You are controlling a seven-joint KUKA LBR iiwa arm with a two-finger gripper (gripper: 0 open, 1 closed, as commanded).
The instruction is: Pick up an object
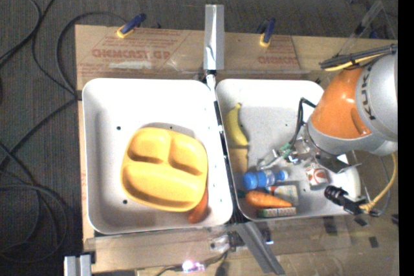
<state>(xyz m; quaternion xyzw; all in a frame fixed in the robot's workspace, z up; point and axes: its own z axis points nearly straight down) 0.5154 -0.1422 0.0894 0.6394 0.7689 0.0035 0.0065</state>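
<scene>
Nearest the camera's lower edge, in the left bin (97,106), lies a yellow divided tray (167,168) with an orange object (200,209) tucked under its lower right corner, touching the bin wall. Across the divider, the right bin (272,90) holds a banana (237,127) lying lengthwise along its left wall, and below it a blue-capped bottle (264,178) on its side with its long axis running left to right. Just under the bottle sits a carrot (272,200), also lying left to right, pressed against a small flat box (284,191). Further right, the gripper (292,153) hangs over the middle of that bin, beneath the arm's orange band (339,106); whether its jaws are wide or narrow I cannot tell, since the wrist hides them, and nothing is visibly between them. The bottle looks like the likeliest target: it lies just below and to the left of the gripper, so the coming move would need a short shift that way, with the jaws closing across the bottle's narrow width, not along its length.
</scene>
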